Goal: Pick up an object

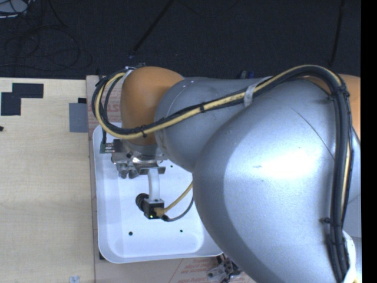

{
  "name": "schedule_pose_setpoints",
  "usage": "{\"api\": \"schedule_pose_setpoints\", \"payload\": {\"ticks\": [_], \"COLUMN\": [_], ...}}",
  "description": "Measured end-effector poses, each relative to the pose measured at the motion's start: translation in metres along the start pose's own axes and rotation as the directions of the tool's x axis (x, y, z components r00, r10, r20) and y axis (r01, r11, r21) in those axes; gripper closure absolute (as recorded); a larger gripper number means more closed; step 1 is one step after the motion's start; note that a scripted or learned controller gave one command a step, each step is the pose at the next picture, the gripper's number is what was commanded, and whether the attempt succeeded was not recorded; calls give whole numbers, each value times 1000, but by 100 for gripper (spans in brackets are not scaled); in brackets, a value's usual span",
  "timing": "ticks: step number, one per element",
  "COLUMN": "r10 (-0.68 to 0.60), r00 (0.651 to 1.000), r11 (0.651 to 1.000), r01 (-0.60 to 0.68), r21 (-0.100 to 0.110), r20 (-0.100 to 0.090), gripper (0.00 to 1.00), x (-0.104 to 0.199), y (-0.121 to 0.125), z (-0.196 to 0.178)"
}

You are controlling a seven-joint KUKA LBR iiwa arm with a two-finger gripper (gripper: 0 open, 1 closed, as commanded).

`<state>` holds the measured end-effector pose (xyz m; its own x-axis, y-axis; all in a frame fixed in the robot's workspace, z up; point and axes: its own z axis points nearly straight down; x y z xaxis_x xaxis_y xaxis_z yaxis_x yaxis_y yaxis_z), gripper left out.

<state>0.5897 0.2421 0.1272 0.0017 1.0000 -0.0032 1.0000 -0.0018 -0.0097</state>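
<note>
Evidently little is settled: the grey arm (265, 175) covers much of the white bin (112, 229). Its gripper (139, 168) hangs over the bin. I cannot tell whether it is clenched or released, nor where the object lies. Pale wooden bench (41, 187) at left, and a dark, cable-strewn floor (88, 28) behind.

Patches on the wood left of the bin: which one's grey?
The upright rectangle closest to the white bin; the stepped patch farther left is black.
</note>
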Motion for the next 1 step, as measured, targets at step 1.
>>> {"api": "schedule_pose_setpoints", "payload": {"ticks": [1], "r10": [0], "r00": [1000], "r11": [1000], "r01": [0], "r21": [-27], "r20": [-6], "gripper": [100], "x": [-23], "y": [57], "z": [-162]}}
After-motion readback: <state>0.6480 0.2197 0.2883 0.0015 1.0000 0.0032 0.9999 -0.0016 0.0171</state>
